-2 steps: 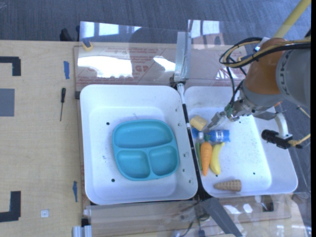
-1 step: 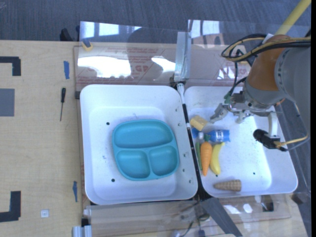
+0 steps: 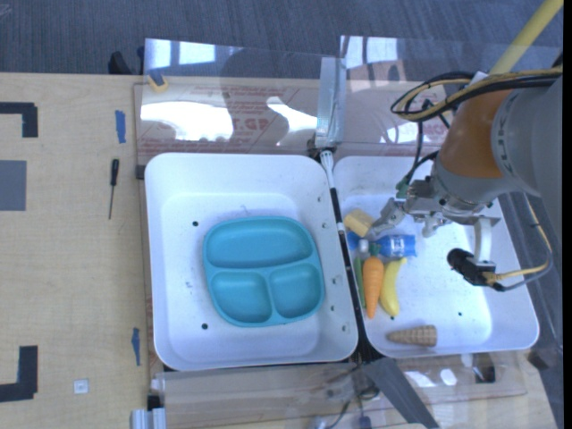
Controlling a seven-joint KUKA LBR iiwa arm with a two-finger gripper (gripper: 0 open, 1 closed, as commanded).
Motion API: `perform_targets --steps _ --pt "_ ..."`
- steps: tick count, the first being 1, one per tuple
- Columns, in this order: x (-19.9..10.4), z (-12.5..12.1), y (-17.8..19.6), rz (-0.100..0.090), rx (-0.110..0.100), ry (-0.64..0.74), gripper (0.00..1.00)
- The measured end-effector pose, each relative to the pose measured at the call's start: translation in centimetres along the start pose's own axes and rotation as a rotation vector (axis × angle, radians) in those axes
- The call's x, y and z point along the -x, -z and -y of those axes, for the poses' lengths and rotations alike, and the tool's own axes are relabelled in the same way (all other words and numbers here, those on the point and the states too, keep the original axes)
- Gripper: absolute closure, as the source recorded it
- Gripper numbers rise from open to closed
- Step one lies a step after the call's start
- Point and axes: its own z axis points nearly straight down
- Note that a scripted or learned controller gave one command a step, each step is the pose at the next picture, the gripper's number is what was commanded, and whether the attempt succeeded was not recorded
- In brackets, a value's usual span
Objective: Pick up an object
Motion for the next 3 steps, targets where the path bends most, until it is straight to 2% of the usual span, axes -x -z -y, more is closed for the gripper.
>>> perform_targets --steps 1,2,3 --pt "0.0 -0.1 1.0 0.0 0.001 0.001 1.0" --pt "0.0 0.0 1.0 0.0 0.0 0.0 0.0" --pt "-1.0 2.7 -1.0 0.002 0.008 -0.075 0.0"
